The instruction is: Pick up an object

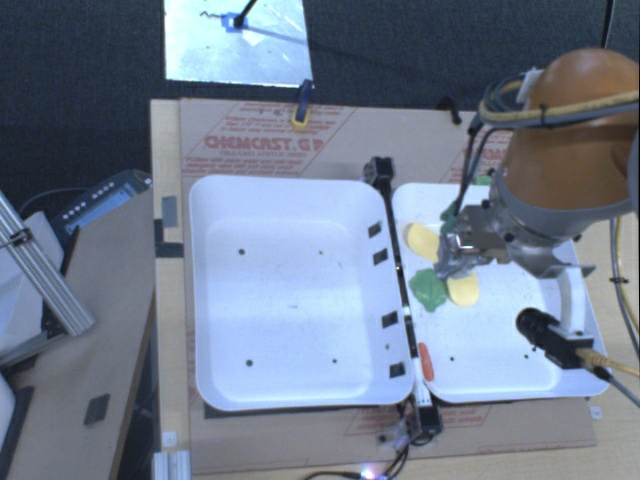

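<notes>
Gripper low over yellow pieces, green piece

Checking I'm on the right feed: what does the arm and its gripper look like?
The arm is grey with a big rounded orange band, and yellow and dark cables loop over its top. The gripper is small, metallic silver-grey.
</notes>
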`<state>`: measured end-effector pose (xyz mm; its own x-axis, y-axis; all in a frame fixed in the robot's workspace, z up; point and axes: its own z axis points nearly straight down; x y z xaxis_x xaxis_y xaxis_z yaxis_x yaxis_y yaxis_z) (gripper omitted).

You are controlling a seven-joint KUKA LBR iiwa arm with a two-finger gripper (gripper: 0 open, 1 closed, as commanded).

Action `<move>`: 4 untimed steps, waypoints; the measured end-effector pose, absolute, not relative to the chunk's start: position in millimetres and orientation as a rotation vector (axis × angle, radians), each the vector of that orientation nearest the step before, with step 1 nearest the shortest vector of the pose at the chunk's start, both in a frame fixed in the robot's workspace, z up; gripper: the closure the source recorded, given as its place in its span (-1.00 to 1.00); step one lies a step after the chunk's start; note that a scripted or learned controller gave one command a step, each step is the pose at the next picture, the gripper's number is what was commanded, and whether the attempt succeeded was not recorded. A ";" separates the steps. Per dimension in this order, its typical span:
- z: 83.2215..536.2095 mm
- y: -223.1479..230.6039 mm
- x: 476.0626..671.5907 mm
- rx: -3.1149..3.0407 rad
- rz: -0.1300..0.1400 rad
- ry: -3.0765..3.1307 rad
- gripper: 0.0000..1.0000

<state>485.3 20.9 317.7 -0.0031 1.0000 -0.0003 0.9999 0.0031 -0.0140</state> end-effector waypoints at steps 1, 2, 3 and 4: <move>405.5 87.9 502.5 -2.214 -0.016 -2.237 1.00; 390.6 -34.7 486.2 -2.237 0.001 -2.212 1.00; 517.8 -35.3 487.1 -2.227 -0.020 -2.235 1.00; 536.5 -27.2 486.7 -2.220 -0.007 -2.228 1.00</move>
<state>486.7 -27.2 536.5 -0.0039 1.0000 0.0002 1.0000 0.0039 0.0057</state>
